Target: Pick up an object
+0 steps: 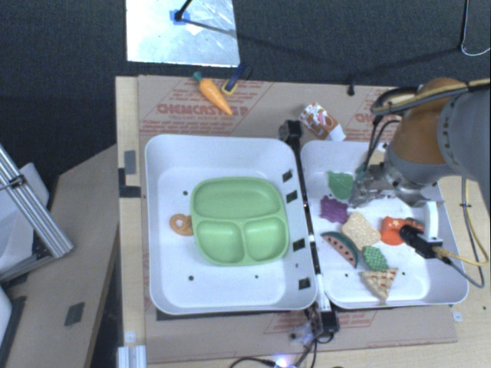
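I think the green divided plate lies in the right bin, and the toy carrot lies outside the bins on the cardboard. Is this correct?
Not quite. The camera view shows the green divided plate in the left bin, not in the right bin. The rest holds: the toy carrot lies outside both bins, on the cardboard behind them.

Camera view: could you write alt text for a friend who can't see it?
A grey robot arm lowers its pincer into the right white bin among small toy foods. The left bin holds a green divided plate and a small pretzel.
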Robot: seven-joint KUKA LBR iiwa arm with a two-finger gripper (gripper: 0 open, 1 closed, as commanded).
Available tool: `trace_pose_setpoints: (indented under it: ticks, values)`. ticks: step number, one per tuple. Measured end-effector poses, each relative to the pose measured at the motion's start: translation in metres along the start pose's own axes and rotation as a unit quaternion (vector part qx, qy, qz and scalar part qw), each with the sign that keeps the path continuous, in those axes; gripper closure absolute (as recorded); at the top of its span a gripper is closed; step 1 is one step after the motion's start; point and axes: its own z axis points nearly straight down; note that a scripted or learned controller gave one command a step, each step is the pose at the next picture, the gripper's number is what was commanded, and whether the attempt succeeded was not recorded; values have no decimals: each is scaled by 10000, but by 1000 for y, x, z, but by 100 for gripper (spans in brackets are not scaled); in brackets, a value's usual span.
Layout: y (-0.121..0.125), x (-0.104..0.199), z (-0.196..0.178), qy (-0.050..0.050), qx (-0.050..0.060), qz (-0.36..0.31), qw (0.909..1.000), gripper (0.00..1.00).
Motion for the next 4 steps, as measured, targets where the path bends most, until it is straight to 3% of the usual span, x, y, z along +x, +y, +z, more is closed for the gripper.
trace_pose_setpoints:
  ticks: [2,3,4]
  values:
    - [-6,4,-99,-1,-11,-14,10000,100]
    - [-4,4,-121,3,-1,-17,10000,100]
    - [12,56,-131,15,3,-44,10000,100]
